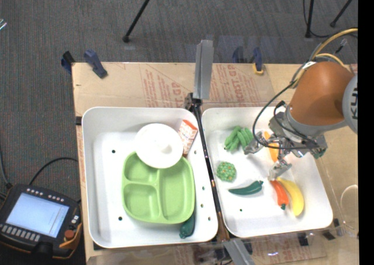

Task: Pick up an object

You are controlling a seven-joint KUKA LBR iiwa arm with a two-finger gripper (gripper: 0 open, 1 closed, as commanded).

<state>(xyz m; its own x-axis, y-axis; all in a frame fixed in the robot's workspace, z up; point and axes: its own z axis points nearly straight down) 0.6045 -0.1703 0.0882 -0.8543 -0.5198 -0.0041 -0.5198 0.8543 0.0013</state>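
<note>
My gripper [266, 159] hangs over the right bin [257, 226], near its right-hand side, below the orange wrist. Its two grey fingers [279, 170] are spread open, with bare bin floor between them. A small orange piece [273, 154] lies partly hidden under the gripper body. A bunch of green beans [238, 138] sits just left of the gripper. Below it lie a round green knobbly item [226, 171], a dark green pepper [246, 188], a red-orange pepper [281, 195] and a yellow banana [295, 198].
The left bin [96, 199] holds a light green divided tray [158, 193], a white round bowl [159, 145] overlapping its top, an orange-white carton [188, 133] and a dark green item [187, 227] at the front rim. A teach pendant [38, 217] lies on the floor at left.
</note>
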